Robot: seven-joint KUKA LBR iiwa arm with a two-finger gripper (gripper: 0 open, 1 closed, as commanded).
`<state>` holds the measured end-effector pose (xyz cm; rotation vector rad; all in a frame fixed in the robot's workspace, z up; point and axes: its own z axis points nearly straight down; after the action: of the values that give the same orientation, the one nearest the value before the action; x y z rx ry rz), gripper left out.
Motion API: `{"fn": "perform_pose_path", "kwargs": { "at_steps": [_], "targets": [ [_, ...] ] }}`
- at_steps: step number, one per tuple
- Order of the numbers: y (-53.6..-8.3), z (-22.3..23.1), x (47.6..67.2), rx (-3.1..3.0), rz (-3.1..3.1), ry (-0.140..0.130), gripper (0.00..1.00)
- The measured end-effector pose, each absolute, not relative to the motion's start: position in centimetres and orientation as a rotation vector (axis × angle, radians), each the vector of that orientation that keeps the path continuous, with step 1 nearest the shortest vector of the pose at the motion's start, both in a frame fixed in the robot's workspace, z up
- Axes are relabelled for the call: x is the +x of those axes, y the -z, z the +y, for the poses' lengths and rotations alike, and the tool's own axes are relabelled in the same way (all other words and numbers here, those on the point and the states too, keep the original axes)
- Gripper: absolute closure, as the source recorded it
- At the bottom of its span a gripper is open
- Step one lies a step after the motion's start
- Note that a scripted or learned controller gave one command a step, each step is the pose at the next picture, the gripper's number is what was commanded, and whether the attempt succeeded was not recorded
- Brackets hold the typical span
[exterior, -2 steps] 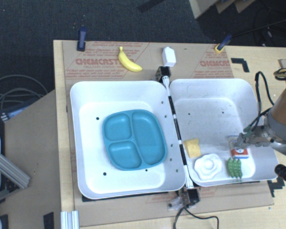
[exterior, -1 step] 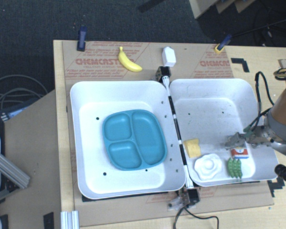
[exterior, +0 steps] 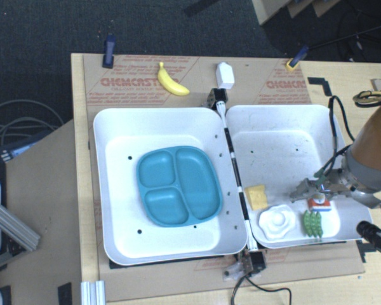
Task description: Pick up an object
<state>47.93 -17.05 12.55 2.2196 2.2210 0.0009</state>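
In the right bin (exterior: 273, 129), along its near side, lie a yellow block (exterior: 256, 196), a white round object (exterior: 276, 222) and a green ridged object (exterior: 312, 223). A small red and white object (exterior: 319, 203) sits just behind the green one. My gripper (exterior: 314, 190) hangs low over the near right part of this bin, directly above the red and white object, with the arm's orange band behind it at the frame's right edge. Nothing is visibly held.
The left bin (exterior: 114, 138) holds a blue divided plate (exterior: 178, 185). A yellow banana (exterior: 172, 81) and a small white block (exterior: 225, 75) lie on the bench behind the bins. Cables run along the right bin's far right side.
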Motion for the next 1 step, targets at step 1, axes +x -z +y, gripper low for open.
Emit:
{"fn": "perform_pose_path", "kwargs": {
  "at_steps": [1],
  "targets": [
    [-10.88,-22.24,55.02,2.220,2.224,-0.003,0.00]
  ]
}}
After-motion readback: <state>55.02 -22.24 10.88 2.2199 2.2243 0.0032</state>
